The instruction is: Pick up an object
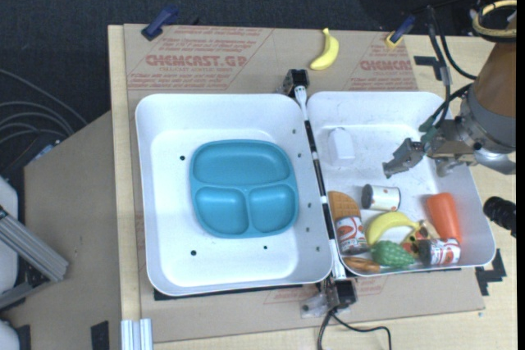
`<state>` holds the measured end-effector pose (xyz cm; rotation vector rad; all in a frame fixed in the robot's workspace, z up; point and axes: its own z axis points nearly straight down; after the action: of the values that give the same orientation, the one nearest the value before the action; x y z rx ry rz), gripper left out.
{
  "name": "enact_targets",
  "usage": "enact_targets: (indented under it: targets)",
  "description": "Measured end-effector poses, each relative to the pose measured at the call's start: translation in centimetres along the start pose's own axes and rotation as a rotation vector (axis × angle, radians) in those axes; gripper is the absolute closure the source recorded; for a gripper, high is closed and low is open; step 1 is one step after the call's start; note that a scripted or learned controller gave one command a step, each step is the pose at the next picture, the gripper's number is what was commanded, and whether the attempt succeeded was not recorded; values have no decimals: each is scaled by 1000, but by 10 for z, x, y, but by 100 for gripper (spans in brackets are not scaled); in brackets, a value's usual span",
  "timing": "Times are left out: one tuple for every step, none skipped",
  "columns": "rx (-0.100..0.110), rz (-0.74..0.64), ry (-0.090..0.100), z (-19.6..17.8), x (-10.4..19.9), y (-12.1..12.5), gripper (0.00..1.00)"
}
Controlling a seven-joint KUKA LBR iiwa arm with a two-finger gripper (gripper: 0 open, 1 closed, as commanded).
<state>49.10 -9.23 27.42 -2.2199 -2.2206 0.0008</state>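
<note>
Jaws of mine hang low inside the right bin (361,106), over its bare middle. Whether they are parted or closed I cannot tell from this slant, and nothing shows between them.

By size: the bench (246,53) carries that bin. The left bin (156,176) sits touching the right bin's left wall and holds a blue tray (244,186). My arm (492,111) reaches in across the right bin's right wall.

The things to pick crowd the right bin's near end: a carrot (444,215), a banana (389,225), a can (349,229), a white tub (381,196) and a green toy (394,255).

I judge this the approach step, with no grasp made. The tub lies closest below me and a little apart from the pile, so it looks the easiest. The next move calls for coming down square over it.
</note>
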Motion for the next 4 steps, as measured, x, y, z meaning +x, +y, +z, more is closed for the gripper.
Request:
enact_targets:
  targets:
    - [-2, 1, 0, 190, -42, -12, 0]
    - [-3, 1, -1, 180, -42, -11, 100]
    - [-2, 0, -1, 53, -25, 6, 100]
    - [-2, -1, -1, 16, 6, 2, 100]
